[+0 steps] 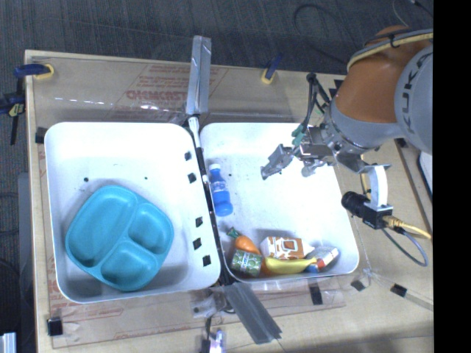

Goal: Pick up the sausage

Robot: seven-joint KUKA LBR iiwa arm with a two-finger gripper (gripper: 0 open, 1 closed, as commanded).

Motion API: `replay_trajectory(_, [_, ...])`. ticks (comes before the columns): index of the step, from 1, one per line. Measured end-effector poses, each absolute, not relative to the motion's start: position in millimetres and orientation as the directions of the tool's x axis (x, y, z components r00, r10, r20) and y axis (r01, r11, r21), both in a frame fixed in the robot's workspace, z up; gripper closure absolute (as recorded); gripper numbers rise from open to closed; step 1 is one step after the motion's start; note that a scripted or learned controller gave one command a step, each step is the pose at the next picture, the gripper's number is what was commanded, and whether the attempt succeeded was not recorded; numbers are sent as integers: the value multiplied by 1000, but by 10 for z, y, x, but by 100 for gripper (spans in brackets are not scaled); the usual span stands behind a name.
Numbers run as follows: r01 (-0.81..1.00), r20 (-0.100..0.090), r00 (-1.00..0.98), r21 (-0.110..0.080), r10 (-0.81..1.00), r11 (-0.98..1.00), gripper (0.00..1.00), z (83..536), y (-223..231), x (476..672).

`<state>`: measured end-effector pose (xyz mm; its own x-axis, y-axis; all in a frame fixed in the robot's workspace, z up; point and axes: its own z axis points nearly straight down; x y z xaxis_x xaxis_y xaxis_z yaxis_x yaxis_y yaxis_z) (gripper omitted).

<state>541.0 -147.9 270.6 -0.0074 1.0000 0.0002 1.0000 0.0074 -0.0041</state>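
- The left bin (pixel 110 142) held one thing, a blue divided plate (pixel 118 235), lying toward its near-left corner.
- The right bin (pixel 257 134) held a blue bottle (pixel 218 191) against the dividing wall.
- Along its near wall sat a cluster: a carrot (pixel 245 244) over a green piece (pixel 246 263), a small carton (pixel 283 247) and a banana (pixel 289 265).
- The sausage (pixel 328 257) seemed to be the small reddish-white piece at the banana's right end, though that was hard to confirm.
- The gripper (pixel 288 169) hung over the bin's middle, fingers spread, nothing between them, well apart from the cluster.
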Motion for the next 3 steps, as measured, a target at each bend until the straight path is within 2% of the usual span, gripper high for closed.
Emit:
replay_trajectory(1, [1000,1,-4,-5,1000,4,0,1480,-1776,4777])
replay_trajectory(2, [1000,0,-12,-2,1000,12,0,910,-1983,5073])
replay_trajectory(3, [1000,0,3,-1,1000,-3,0,969,-1981,5651])
